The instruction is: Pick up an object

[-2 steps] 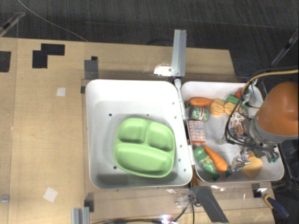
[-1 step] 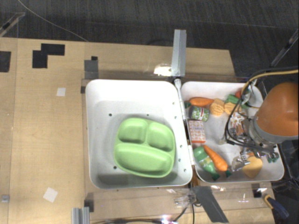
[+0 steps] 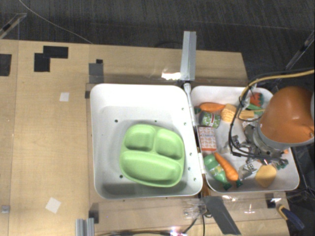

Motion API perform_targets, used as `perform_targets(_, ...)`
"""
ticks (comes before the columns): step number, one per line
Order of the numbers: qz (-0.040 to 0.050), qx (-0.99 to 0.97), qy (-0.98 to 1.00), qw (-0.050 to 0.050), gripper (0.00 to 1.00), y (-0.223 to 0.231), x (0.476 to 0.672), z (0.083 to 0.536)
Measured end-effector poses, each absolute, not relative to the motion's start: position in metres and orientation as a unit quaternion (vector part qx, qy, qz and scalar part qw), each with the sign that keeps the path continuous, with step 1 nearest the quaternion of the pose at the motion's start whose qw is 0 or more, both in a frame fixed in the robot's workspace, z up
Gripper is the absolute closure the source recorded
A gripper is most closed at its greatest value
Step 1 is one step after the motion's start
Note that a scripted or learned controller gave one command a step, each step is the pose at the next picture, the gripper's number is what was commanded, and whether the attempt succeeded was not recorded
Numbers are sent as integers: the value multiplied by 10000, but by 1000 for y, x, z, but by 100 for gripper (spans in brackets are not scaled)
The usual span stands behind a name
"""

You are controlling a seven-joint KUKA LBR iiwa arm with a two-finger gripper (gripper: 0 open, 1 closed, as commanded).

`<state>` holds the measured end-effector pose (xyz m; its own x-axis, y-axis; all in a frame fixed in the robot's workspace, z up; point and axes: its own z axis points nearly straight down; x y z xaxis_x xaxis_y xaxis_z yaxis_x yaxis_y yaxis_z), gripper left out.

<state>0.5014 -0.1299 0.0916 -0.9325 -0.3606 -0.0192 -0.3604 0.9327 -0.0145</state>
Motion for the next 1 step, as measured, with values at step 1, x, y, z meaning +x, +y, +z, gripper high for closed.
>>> perform_targets(1,-64,-2526,9675,112,0,-111,502,92)
